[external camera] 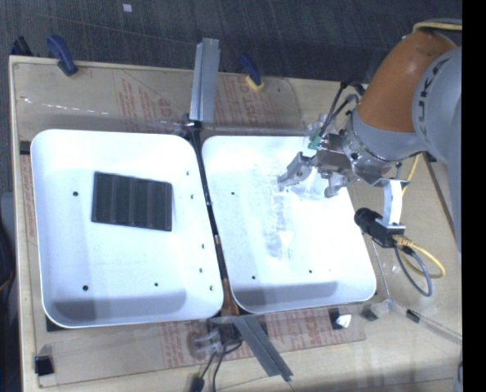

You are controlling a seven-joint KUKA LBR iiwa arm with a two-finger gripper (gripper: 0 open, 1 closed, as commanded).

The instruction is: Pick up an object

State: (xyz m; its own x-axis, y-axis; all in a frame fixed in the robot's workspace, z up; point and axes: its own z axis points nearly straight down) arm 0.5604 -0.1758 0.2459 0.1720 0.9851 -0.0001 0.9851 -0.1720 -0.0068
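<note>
A dark grey ribbed rectangular pad (132,202) lies flat in the left bin (55,243). In the right bin (341,276) a faint, clear, glassy thing (278,223) lies near the middle; its outline is hard to make out. My gripper (312,182) hangs over the upper right part of the right bin, up and to the right of the clear thing. Its fingers (291,174) are spread apart, and I see nothing solid between them. The grey arm with its orange band (398,72) reaches in from the right.
A metal bar (203,76) stands at the back between the bins, with blue clamps (63,55) along the bench's far edge. A black plug and a yellow cable (390,231) hang by the right bin's right rim. Another metal bracket (255,349) lies at the front.
</note>
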